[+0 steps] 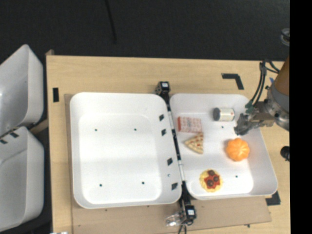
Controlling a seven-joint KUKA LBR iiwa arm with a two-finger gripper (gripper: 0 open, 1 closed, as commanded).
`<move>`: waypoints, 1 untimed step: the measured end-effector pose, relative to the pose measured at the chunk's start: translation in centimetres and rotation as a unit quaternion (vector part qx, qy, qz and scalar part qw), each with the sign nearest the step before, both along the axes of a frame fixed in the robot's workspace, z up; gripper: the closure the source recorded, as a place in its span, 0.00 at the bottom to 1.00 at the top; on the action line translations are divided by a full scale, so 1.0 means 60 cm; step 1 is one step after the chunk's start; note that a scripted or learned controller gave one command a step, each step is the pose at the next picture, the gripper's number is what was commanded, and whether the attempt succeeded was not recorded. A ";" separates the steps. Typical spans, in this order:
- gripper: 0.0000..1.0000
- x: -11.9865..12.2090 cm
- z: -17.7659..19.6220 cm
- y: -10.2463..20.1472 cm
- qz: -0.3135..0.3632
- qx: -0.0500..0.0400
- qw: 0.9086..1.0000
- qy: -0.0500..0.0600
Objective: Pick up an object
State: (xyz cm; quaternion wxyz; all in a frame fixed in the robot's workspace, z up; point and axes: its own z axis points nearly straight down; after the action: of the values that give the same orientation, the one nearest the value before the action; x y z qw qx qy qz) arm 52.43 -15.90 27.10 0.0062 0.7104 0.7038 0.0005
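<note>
Gripper (242, 126), at the end of the grey arm (273, 112) entering from the right: it hangs over the right-hand part of the right bin, just above the orange and just right of the small cylinder. Whether it is open or closed cannot be told from this view; nothing is seen between its tips.

Bench (122, 74): light wooden top carrying both bins side by side, with black corner marks near its edges.

Left bin (78, 150): shallow white tray, its floor marked by a few small dark dots.

Right bin (261, 179): shallow white tray, touching the left bin along a central seam set with black clips (164, 87). All the loose objects lie here.

Orange (237, 149): round, orange fruit toward the bin's right side, below the gripper, apart from the other items.

Red-and-white packet (189, 125): flat, rectangular, near the seam in the upper half of the bin.

Pizza slice (195, 144): tan wedge lying just below the packet.

Round tart (210, 180): yellow disc with red and dark topping, near the bin's front edge.

Small cylinder (223, 114): grey-white, lying on its side near the bin's far edge, left of the gripper.
</note>
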 end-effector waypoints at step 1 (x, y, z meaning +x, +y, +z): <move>1.00 0.028 0.019 0.179 0.011 0.005 1.000 0.003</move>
State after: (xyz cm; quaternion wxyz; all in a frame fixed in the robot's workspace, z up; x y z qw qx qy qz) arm 54.11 -5.18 28.25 0.0003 0.7028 0.7114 0.0020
